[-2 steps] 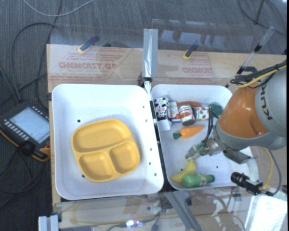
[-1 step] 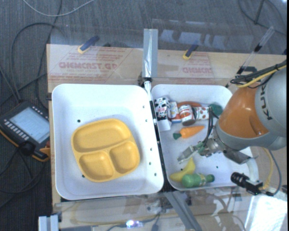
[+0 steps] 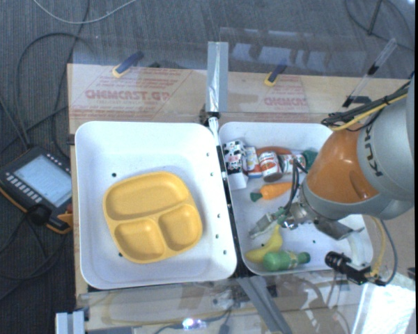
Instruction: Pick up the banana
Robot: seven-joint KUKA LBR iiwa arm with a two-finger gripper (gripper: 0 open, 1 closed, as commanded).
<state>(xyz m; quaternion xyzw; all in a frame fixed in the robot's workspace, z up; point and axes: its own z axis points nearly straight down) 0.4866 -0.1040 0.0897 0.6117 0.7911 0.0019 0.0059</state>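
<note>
Two-finger gripper [image 3: 270,223] over the right white bin [image 3: 348,245]
Jaws look parted, nothing between them; the curved yellow banana [image 3: 265,246] lies just below, touching a green bottle [image 3: 284,259] at the near wall
</note>
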